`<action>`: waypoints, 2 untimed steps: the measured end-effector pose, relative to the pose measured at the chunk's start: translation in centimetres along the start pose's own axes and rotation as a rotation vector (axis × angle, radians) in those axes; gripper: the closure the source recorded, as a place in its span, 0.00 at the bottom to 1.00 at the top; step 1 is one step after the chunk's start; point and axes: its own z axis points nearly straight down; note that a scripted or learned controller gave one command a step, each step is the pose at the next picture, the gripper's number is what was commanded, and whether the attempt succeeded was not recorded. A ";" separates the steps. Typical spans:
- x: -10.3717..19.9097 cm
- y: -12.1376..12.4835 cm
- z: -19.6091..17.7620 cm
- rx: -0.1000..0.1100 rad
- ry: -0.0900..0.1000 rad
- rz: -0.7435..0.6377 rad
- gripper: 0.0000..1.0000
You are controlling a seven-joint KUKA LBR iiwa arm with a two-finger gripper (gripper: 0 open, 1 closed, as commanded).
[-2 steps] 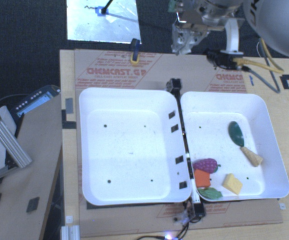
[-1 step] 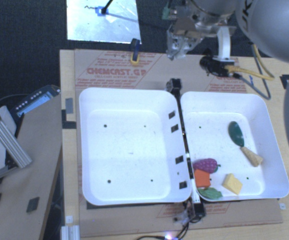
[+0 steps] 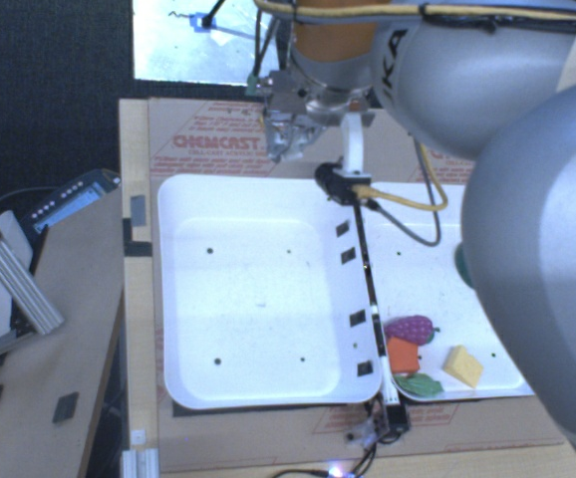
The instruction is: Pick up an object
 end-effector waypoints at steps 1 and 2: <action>5.0 0.1 -11.7 -0.020 0.005 -0.001 1.00; 5.6 0.2 -8.8 -0.008 -0.001 0.004 1.00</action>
